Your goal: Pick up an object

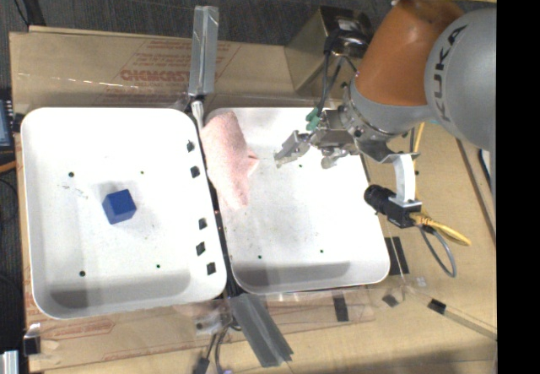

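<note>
- Two shallow white bins are sitting side by side on the table [76, 51], which is showing a brown cardboard-like surface with red printing behind the bins.
- The left bin [51, 279] is holding a small blue cube [120, 205], lying flat on the floor of the bin, left of centre and well apart from every wall.
- The right bin [363, 254] is holding a pale pink cloth [228, 157], bunched up and lying along the bin's left wall, touching or nearly touching the divider between the two bins.
- The grey arm [456, 51], with its orange band [405, 43], is reaching in from the right and hanging over the upper part of the right bin.
- The gripper [308, 147] is pointing left, toward the pink cloth, and sitting near it but apart; bare white bin floor is showing between them.
- Fingers [291, 147]: they are looking spread somewhat apart, with nothing between them; nothing is being held.
- A black cylindrical part [386, 202] on a white bracket is hanging below the wrist, over the bin's right edge, with a yellow cable [447, 233] trailing off to the right.
- A grey metal bar [202, 51] is standing behind the junction of the two bins.
</note>
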Controlling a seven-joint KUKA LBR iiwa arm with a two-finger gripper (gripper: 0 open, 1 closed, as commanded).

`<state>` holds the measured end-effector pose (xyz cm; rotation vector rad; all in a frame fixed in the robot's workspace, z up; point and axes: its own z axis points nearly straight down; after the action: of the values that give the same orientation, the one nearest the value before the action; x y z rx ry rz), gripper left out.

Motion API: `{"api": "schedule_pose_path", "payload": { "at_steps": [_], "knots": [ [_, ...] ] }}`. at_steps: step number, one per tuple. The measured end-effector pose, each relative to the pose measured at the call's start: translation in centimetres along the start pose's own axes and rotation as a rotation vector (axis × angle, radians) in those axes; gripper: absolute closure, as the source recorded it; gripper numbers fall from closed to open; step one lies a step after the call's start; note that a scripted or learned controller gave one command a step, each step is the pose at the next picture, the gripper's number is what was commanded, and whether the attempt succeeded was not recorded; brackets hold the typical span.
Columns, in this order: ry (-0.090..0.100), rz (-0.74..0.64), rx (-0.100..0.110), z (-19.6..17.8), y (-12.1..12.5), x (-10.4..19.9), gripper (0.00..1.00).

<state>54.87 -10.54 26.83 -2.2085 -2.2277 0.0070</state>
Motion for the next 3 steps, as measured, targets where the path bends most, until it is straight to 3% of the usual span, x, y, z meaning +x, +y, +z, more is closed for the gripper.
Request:
{"api": "schedule_pose_path", "payload": {
  "at_steps": [1,2,3],
  "knots": [
    [-0.001,0.02,0.001,9.4,6.4,1.1,0.0],
    [0.0,-0.177,-0.008,17.4,7.9,0.4,0.0],
    [-0.002,-0.271,-0.008,17.4,10.1,0.4,0.0]
  ]
}}
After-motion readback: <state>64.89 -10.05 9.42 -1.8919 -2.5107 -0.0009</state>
